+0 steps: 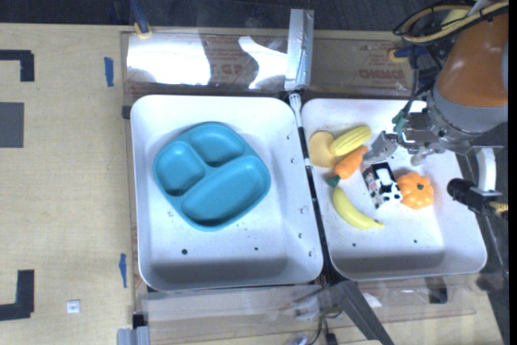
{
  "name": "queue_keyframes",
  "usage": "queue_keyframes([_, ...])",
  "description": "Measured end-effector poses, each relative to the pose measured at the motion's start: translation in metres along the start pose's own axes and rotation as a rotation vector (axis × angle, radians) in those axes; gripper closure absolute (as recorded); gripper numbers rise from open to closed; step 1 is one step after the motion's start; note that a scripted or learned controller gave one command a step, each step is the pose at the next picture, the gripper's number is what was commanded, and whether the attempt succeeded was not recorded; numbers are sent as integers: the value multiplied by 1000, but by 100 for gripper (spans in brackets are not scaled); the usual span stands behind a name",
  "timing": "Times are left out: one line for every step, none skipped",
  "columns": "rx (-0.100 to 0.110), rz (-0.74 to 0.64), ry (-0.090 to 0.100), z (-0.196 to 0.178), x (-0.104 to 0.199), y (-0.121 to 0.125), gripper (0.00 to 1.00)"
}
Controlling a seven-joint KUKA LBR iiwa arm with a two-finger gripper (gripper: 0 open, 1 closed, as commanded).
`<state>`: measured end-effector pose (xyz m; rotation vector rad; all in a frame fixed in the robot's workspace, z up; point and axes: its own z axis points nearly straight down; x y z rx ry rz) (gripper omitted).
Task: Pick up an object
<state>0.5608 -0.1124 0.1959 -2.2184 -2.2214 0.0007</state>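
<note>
1. Near the bench's front edge, the right bin (404, 254) holds a banana (355, 208), a black-and-white toy (381, 182) and a small pumpkin (415, 190).
2. The claw (386, 143) hovers over a carrot (349, 164) and corn cob (349, 140); open or closed is unclear.
3. The arm (477, 85) enters from the right edge, partly cut off.
4. The left bin (153, 246) carries a blue divided plate (212, 174).

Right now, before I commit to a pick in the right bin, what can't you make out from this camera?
- End effector: too small and blurred to tell open from shut, or whether it touches the carrot.
- Black-and-white toy: too small to identify.
- Right bin: the arm covers its far right corner.
- Pale yellow item: partly behind the corn.
</note>
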Motion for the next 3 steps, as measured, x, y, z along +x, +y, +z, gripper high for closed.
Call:
queue_keyframes([-7,59,-2,96,-43,22,0])
queue_keyframes([-5,61,-1,89,-43,21,100])
queue_keyframes([-7,68,0,7,35,-10,100])
